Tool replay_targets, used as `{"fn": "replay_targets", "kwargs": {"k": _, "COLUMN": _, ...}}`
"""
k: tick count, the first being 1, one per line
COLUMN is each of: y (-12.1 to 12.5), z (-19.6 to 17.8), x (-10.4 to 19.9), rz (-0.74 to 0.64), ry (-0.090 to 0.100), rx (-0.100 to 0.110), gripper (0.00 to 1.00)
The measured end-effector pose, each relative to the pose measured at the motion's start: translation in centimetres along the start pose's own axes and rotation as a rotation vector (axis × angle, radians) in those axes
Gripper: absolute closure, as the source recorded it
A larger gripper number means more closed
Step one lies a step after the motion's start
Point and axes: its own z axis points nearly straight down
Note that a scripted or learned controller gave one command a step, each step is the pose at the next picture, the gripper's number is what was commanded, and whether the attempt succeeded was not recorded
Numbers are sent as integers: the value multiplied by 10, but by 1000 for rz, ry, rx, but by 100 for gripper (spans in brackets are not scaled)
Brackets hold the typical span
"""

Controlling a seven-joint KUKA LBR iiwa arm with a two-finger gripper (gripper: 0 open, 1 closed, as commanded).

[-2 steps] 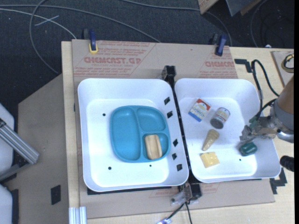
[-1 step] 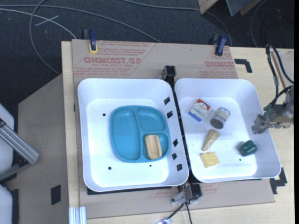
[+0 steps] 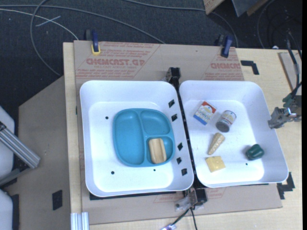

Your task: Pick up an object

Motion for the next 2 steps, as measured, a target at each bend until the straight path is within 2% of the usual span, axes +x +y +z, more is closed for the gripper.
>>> {"fn": "replay_targets", "kwargs": {"k": 2, "y": 43, "z": 2, "x": 113, "rz": -6, "ry": 5, "rx": 5, "gripper": 100}}
